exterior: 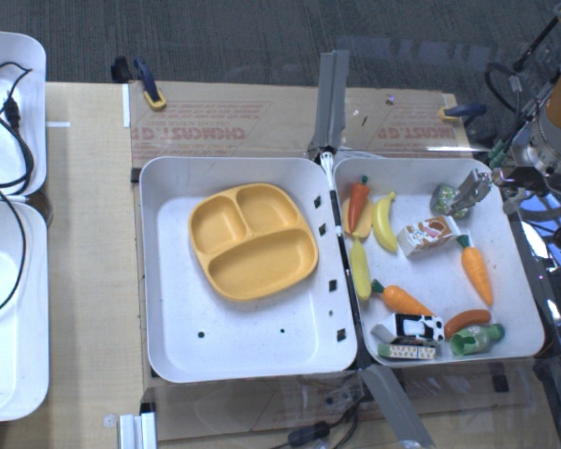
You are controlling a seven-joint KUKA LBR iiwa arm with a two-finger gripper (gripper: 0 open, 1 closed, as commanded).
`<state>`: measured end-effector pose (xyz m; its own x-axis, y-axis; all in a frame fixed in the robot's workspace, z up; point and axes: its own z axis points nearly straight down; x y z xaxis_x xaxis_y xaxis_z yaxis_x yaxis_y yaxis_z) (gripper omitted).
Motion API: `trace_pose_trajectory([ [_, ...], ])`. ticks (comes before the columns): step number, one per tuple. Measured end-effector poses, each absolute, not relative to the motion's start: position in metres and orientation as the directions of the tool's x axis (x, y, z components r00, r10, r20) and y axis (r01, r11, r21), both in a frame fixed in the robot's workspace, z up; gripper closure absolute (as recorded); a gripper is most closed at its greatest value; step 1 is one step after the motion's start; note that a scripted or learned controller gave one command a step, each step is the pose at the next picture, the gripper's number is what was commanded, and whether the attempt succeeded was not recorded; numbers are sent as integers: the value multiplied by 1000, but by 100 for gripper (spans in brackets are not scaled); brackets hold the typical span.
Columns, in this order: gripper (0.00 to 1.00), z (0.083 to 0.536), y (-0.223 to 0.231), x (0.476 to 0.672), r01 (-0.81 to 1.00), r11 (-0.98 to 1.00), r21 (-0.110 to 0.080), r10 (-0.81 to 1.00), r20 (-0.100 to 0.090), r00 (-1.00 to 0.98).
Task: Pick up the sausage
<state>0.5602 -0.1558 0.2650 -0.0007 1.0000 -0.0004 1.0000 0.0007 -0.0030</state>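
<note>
Lying in the right bin's point(533, 279) front corner, sausage point(467, 322) well apart from end effector point(471, 189).

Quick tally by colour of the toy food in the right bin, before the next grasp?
Orange or red: 4, three carrots and the sausage
Yellow: 2, banana, corn
Green: 1, bottle
White or printed: 3, cartons
Total: 10

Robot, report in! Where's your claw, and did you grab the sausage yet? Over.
Gripper at right bin's back corner, nothing seen held. Sausage lies near front edge, untouched. Green bottle crowds it; carrot nearby.
</note>
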Motion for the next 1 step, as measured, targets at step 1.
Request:
trace_pose_trajectory([
  [1, 0, 357, -142, 508, 1000, 31, 0, 1000, -2, -31],
])
